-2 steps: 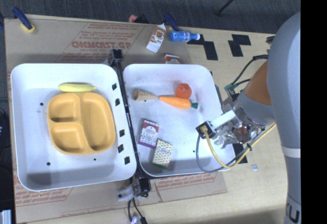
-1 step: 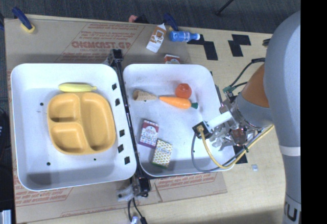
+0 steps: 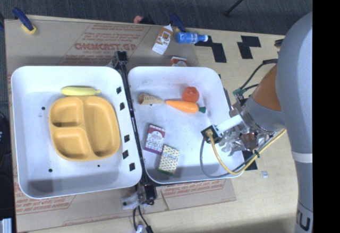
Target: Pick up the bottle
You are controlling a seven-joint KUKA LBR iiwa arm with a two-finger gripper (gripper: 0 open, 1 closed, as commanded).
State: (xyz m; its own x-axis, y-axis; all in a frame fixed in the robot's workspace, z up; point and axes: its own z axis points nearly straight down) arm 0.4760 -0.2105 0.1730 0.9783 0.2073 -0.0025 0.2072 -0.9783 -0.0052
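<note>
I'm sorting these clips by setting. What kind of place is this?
Most likely a robotics lab bench set up for pick-and-place trials. Two shallow white bins sit side by side on cardboard, holding toy food such as a carrot and banana, while a grey robot arm reaches in with cables trailing.

Only readable bit is the red print on the cardboard sheet [image 3: 106,43] behind the bins, looks like "CHEMCAST GP" (smaller lines under it are too blurry).
</note>
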